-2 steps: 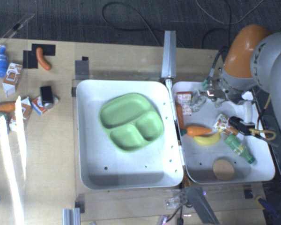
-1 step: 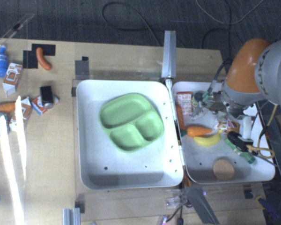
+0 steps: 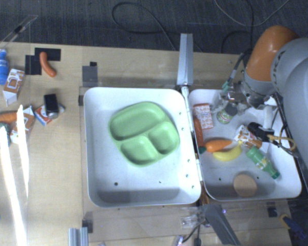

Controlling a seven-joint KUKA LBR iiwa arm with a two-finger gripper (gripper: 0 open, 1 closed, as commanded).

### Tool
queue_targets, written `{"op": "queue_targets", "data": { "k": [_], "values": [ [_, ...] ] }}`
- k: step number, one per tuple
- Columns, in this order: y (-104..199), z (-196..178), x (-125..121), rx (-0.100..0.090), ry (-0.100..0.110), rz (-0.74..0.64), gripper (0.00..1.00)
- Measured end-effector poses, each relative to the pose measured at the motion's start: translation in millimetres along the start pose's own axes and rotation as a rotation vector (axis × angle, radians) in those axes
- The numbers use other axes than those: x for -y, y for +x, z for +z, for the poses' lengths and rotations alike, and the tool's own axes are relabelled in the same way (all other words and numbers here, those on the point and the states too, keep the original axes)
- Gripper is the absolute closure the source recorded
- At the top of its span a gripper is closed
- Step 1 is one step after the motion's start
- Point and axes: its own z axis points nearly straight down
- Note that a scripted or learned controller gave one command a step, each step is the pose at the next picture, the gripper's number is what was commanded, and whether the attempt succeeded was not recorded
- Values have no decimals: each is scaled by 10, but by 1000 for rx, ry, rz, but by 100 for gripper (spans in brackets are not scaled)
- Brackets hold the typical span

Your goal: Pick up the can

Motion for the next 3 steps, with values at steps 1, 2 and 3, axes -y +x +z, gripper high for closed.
{"op": "queue_targets", "data": {
  "k": [1, 2, 3],
  "values": [
    [22, -135, -29, 2, -9, -8, 100],
    [614, -1452, 10, 0, -4, 45, 100],
    [688, -1398, 153, -1, 1, 78, 100]
  ]
}}
